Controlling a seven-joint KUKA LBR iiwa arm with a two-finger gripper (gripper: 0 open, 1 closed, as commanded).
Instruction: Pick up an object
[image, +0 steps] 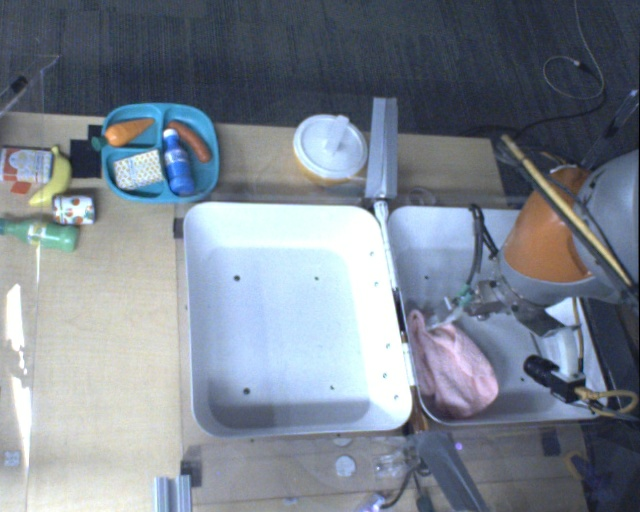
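Pink cloth (454, 365) lies bunched in the right bin (440, 235), toward its 7 o'clock corner, against the left wall. Gripper (462, 300) sits at the cloth's 12 o'clock, just above its upper edge; grip state cannot be told. Left bin (285, 315) stands beside. Blue tray (160, 150) lies at 10 o'clock on the bench.

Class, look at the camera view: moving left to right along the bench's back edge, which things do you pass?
Banana → blue divided tray → white lidded container → grey upright post.
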